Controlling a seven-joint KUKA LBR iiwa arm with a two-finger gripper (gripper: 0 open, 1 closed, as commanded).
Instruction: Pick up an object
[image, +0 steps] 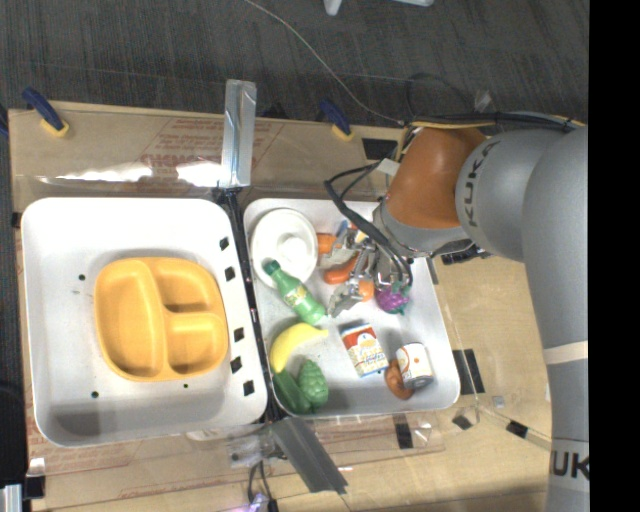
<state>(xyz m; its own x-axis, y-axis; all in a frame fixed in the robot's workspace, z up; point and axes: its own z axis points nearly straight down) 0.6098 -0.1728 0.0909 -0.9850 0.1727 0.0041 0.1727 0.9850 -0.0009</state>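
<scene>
My gripper (352, 285) is down in the right bin (440, 335), low over its upper middle. Around it lie small orange pieces (329, 243) and a purple bunch of grapes (393, 298) just to its right. A green bottle (294, 291) lies tilted to its left, below a white bowl (283, 241). Lower in the bin are a yellow banana (289, 344), a knobbly green fruit (305, 385), a small red and white carton (363, 350) and a can (412, 366). Nothing is visibly lifted.
The left bin (50, 300) holds a yellow divided tray (160, 318). The thick grey arm with its orange band (432, 180) covers the right bin's upper right corner. A metal clamp (239, 135) stands at the bins' shared far edge.
</scene>
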